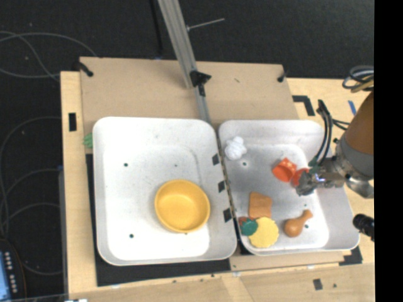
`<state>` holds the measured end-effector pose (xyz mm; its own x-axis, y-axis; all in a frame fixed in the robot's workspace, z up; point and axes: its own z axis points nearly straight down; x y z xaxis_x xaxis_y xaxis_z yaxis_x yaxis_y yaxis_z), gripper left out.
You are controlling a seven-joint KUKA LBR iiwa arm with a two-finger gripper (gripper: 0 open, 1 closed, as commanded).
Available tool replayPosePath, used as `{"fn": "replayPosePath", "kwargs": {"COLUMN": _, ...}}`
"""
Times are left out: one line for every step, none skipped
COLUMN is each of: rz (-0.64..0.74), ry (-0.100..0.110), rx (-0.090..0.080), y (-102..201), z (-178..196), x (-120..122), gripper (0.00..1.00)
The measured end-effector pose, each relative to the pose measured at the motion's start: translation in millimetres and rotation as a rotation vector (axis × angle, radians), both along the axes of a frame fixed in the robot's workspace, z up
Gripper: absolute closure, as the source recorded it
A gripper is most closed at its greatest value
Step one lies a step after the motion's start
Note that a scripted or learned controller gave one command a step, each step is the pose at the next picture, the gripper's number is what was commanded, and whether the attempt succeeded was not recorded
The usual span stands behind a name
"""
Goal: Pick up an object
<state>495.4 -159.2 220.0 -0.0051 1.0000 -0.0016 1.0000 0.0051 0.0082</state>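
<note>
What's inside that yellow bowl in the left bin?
The yellow bowl sits in the left bin with its opening facing up. Its inside looks plain yellow, with nothing in it. What lies beneath it is covered.

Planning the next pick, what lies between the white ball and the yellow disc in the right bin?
The camera view shows an orange block between ball and disc.

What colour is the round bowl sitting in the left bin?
The round bowl is yellow, seen clearly in the camera view, alone in the left white bin.
</note>
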Motion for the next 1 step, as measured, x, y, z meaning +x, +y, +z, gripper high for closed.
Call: {"fn": "replayPosePath", "kwargs": {"rz": 0.001, "ry": 0.005, "rx": 0.001, "y": -0.4, "z": -2.4, "x": 1.3, "gripper": 1.0}}
